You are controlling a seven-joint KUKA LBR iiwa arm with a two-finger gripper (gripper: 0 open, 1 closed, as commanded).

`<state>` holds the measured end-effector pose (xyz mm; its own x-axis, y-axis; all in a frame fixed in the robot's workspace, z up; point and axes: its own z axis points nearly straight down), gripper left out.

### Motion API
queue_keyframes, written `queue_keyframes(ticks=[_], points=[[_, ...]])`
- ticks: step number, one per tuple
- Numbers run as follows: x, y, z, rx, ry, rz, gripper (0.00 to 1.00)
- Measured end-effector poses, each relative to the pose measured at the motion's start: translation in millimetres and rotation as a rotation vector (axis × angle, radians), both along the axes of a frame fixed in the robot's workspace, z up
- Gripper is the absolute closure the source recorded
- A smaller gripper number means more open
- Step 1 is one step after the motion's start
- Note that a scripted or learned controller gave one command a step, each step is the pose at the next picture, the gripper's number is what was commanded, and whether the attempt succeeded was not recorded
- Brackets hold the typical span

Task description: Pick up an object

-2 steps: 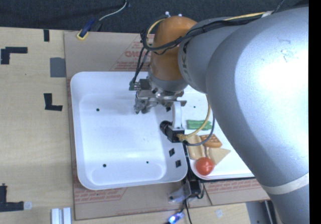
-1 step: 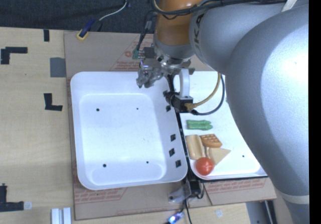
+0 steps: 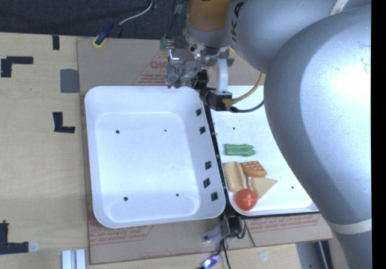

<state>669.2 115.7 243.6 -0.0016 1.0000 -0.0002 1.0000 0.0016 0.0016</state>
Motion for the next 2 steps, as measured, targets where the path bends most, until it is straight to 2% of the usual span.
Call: queue_keyframes(ticks=[1,2], points=[[-2.3,84.8,-3.5,0.003,0.003,0.007,1.00],[-0.6,121.1,147.8,0.007,-0.015,0.005,1.00]])
